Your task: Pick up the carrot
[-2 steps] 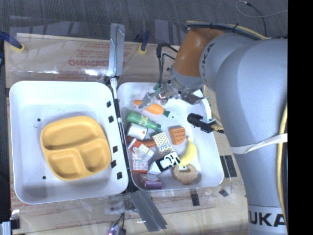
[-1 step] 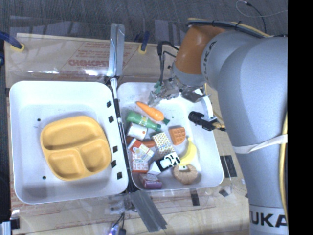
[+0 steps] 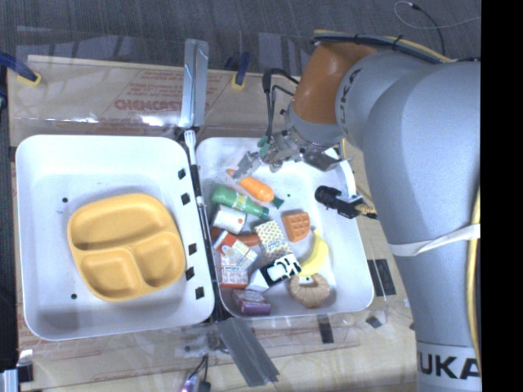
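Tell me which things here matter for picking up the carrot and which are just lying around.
For the job:
carrot
gripper
right bin

Lying about:
yellow tray
left bin
banana
green bottle
waffle

Orange carrot (image 3: 257,189), yellow tray (image 3: 124,245), yellow banana (image 3: 315,257), white bins (image 3: 33,219).

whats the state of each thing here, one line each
carrot: lying in the right bin, not lifted
tool: low over the right bin's far end, just above the carrot
yellow tray: flat in the left bin, compartments bare
banana: lying near the right bin's right wall
green bottle: on its side beside the carrot
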Controlling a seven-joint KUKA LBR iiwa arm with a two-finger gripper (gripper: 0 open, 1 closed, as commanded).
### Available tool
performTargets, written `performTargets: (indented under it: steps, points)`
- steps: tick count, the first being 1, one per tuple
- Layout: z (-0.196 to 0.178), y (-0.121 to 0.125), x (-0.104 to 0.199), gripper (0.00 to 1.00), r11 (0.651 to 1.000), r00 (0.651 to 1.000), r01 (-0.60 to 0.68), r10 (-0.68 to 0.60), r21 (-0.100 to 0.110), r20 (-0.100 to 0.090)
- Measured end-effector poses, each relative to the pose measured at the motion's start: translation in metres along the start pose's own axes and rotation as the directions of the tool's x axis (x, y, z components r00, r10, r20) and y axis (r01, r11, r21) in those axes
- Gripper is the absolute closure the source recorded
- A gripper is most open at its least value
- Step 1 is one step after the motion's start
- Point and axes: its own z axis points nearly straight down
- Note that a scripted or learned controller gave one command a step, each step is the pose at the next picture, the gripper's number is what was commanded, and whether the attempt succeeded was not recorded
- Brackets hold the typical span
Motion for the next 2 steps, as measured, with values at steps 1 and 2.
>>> performTargets:
  steps: [1,2]
  points:
    - [0.0273,-0.0208,-0.0104,0.00,1.000,1.000,-0.026,0.026,0.001,0.001]
    - [0.0177,-0.0202,-0.0094,1.00,1.000,1.000,-0.021,0.021,0.003,0.000]
